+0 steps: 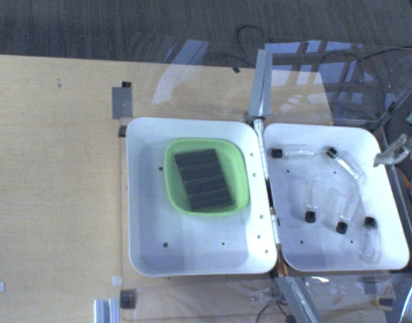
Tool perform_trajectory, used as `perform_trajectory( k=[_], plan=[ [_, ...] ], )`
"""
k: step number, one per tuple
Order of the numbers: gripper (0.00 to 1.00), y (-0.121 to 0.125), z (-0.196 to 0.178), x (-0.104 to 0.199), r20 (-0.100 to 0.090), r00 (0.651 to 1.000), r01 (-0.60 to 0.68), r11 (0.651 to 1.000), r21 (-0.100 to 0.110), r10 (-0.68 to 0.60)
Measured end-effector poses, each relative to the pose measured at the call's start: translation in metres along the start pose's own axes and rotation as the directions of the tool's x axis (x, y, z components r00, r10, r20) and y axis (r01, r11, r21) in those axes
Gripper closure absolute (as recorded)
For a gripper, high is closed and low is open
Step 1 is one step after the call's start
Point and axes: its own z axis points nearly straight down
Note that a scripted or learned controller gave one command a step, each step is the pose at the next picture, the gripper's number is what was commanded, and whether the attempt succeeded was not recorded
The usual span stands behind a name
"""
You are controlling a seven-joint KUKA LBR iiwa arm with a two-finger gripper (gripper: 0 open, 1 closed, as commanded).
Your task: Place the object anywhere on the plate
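One dark ridged block (204, 179) lies flat on the green plate (172, 180), roughly in the middle and turned a little off square. Green rim shows all the way around it. The plate sits in the upper half of the left bin (135, 247), with bare white floor below it.

Over in the right bin (327, 130) I count five clear vials with black caps, scattered about. One lies near the top left corner (290, 153), and another (344, 165) slants down from the top middle. Three more sit lower down: one (312, 204), one (345, 215) and one by the right wall (369, 237). They're see-through, so their outlines are hard to follow against the white.

At the far right edge, a grey piece that looks like the gripper (393, 155) pokes in over the right bin's upper right rim, well apart from the block and plate. Whether it's open or closed, I cannot tell from here.

Both bins rest side by side on the pale wooden table (58, 180), with dark carpet (91, 12) beyond.
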Motion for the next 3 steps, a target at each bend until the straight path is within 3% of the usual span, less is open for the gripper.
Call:
perform_trajectory(
  k=[1, 2, 3],
  plan=[
    [0.0, 0.002, -0.003, -0.003, 0.001, 0.996, -0.087, 0.996, 0.001, 0.087],
    [0.0, -0.007, 0.048, 0.008, 0.001, 0.989, -0.145, 0.989, 0.004, 0.145],
    [0.0, 0.003, 0.055, -0.004, 0.0, 0.984, -0.18, 0.984, 0.004, 0.18]
  ],
)
